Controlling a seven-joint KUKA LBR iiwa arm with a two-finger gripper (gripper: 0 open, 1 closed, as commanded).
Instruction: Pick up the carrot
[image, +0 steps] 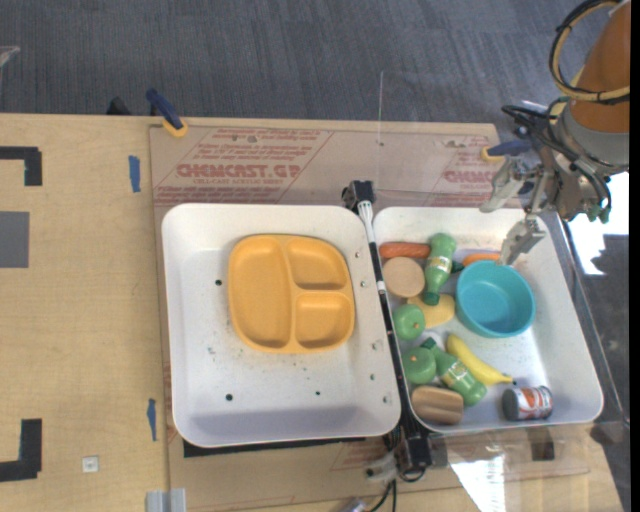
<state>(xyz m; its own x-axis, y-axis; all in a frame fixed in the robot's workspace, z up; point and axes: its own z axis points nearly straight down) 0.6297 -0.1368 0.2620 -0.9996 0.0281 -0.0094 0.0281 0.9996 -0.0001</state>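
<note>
From the overhead camera: the two-finger metal gripper (521, 222) hangs over the far right corner of the right-hand shallow white bin (578, 350), fingers spread apart with nothing between them. The thin orange carrot (481, 259) lies at the far edge of that bin, just behind the teal plastic bowl (494, 299) and just beside the lower fingertip; can't tell if they touch. Same bin also has a yellow banana (478, 361), green bottles, a red-and-white can (527, 402) and a round tan wooden disc (404, 278). The left white bin (200, 380) holds a yellow divided plate (291, 293).
</note>
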